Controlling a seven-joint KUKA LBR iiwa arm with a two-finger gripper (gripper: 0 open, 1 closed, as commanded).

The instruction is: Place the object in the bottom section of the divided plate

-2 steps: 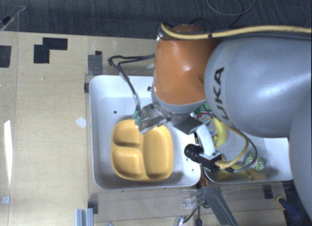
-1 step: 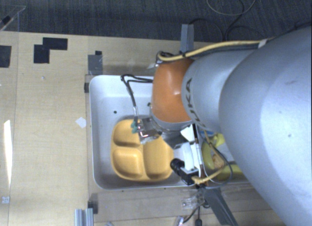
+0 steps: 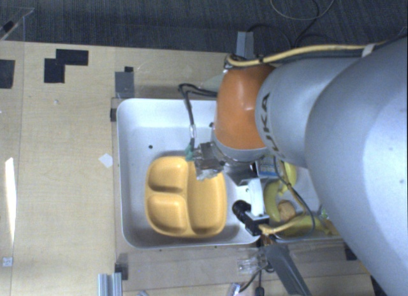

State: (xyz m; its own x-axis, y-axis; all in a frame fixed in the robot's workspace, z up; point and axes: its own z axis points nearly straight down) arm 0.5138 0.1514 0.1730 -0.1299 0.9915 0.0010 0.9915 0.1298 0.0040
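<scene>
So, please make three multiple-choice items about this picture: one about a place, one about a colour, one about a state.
1. Where does the divided plate lie?
A. In the white bin on the left
B. On the bare wooden bench
C. On the dark floor

2. What colour is the plate?
A. Blue
B. Yellow
C. Red

3. Where is the arm's orange band?
A. Far off over the floor
B. Over the bin, by the plate's upper right edge
C. Resting on the bench at left

Answers:
1 A: the white bin's walls surround the plate.
2 B: all its sections are yellow.
3 B: the band hangs just above the plate's rim.
</scene>
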